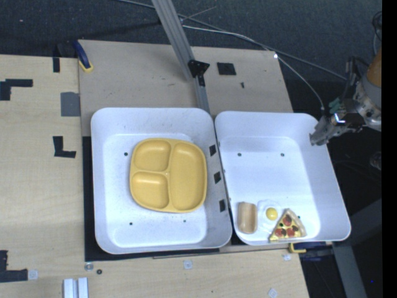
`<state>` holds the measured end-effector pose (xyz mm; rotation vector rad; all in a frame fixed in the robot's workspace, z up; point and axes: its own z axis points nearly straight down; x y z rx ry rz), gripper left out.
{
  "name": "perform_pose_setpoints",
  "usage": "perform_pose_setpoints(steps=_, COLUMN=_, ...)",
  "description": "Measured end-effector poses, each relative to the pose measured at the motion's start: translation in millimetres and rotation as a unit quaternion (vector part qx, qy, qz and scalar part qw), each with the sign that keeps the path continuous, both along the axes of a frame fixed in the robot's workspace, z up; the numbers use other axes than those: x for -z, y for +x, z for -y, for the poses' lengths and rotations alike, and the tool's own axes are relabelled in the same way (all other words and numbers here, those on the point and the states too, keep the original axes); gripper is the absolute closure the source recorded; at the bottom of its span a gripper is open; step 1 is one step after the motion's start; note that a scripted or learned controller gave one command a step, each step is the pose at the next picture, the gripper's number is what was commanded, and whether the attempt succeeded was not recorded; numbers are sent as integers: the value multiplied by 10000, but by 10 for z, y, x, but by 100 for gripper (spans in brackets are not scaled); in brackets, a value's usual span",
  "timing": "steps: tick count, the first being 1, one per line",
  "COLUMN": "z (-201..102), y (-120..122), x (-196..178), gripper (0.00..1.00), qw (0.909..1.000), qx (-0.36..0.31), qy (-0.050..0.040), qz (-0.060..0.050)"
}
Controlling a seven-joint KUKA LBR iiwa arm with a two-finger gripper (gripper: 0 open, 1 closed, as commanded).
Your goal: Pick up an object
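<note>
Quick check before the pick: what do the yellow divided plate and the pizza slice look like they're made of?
Yellow divided plate: likely moulded plastic, matte, uniform colour with soft rounded ridges. Pizza slice: seemingly toy plastic or rubber, with flat, saturated colours and red dots; too small to tell which.

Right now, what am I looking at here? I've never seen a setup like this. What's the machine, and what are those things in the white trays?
You are looking down at a slant from a single camera fixed above a bench. Two shallow white bins sit side by side. The left bin holds a yellow divided plate. In the near corner of the right bin lie three toy foods: a small brown bread-like piece, a fried egg and a pizza slice. The machine is a robot arm reaching in from the right; its gripper hangs at the right bin's far right edge, away from the toys. Nothing is seen in it.
</note>
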<state>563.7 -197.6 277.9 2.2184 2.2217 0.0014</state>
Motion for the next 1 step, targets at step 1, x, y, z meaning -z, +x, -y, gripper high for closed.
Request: perform_pose_setpoints(steps=1, z=-526, y=117, x=-35, gripper=100, qw=10000, qx=-24, qy=8, qz=-8)
